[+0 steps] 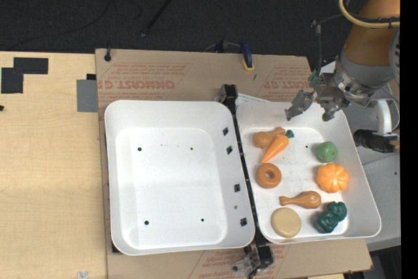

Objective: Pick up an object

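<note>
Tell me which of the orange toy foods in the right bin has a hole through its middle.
The donut, lying flat just below the carrot. The carrot and the pumpkin are solid.

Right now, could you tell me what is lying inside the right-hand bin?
The right-hand bin holds a carrot, a brown piece partly hidden beneath it, a doughnut, green apple, pumpkin, drumstick, round biscuit and broccoli.

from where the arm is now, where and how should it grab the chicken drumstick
Grip the drumstick across its narrow bone end, which points toward the left bin; the meaty end on the right is probably too wide. It lies flat and nearly level, so the tool should come straight down with fingers spanning the shaft front to back. The donut above and round cookie below sit close, leaving little margin.
</note>
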Tool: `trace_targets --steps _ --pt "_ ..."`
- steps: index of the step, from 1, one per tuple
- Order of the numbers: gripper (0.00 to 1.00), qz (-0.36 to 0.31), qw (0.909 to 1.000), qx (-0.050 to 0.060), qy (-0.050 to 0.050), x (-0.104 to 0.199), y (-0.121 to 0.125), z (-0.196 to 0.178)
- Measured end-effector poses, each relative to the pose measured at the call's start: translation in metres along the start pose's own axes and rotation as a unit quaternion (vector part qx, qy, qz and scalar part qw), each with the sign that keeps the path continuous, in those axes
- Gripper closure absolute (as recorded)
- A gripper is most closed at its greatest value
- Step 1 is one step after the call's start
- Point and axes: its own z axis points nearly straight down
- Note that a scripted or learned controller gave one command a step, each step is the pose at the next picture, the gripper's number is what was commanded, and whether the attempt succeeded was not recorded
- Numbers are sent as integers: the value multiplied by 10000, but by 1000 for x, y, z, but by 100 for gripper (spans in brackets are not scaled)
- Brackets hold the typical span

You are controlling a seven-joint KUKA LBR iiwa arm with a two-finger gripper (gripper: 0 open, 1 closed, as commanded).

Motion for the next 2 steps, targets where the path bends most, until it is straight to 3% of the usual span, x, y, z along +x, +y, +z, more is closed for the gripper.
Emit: trace_targets --steps 1,2 --pt "0 -3 10000 43 12 36 -7 97" --pt "0 24 10000 25 5 46 -20 157"
